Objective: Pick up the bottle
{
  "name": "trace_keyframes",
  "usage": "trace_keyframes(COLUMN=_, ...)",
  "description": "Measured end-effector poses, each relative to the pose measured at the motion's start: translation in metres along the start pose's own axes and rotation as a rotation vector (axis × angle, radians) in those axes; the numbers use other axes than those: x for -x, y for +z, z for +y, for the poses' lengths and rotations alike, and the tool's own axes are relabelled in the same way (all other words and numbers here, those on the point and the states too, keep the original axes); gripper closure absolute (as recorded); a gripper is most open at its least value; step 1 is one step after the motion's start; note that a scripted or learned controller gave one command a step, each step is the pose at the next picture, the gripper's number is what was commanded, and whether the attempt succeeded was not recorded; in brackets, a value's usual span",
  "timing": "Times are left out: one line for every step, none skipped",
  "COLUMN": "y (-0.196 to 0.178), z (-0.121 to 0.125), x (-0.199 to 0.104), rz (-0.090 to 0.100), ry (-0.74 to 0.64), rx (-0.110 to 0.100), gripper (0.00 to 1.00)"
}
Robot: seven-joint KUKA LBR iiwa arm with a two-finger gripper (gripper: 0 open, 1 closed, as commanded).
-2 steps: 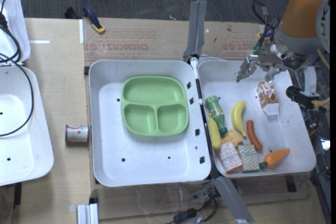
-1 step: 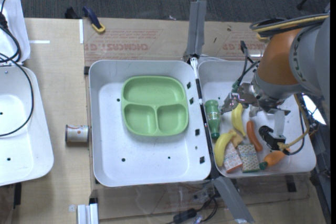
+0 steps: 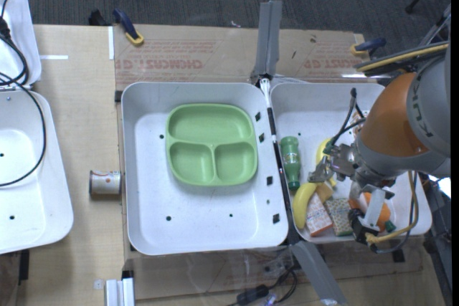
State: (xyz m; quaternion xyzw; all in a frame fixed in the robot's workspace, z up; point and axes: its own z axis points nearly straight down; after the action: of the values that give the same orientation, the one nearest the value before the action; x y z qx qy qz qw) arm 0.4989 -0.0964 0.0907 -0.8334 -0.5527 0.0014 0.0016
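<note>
Nearest the viewer, the front of the right bin (image 3: 281,98) is crowded: one banana (image 3: 304,201), one speckled sponge (image 3: 338,216), one small reddish packet (image 3: 318,221) and one orange item (image 3: 381,212) lie close together. The gripper (image 3: 326,170) hangs low over this clutter, near the banana's upper end, and whether its fingers are spread or pressed together cannot be told. One green bottle (image 3: 290,160) lies on its side against the bin's left wall, just beside the gripper on its left, not between its fingers. The grey arm (image 3: 401,129) with its orange band covers the bin's right part.

Two white bins sit side by side. The left bin (image 3: 136,175) holds one light green tray (image 3: 212,144) with three compartments. One small can (image 3: 105,183) lies on the bench just left of that bin.

Farther back, a cardboard sheet (image 3: 172,54) carries red printed lettering, upside down; the words cannot be made out reliably. Two blue clamps (image 3: 128,25) grip the bench's far edge, one at each end.
</note>
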Motion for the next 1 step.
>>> trace_keyframes(y=-0.0997, z=-0.0296, x=-0.0139, rz=-0.001, ry=0.265, rx=0.002, gripper=0.00)
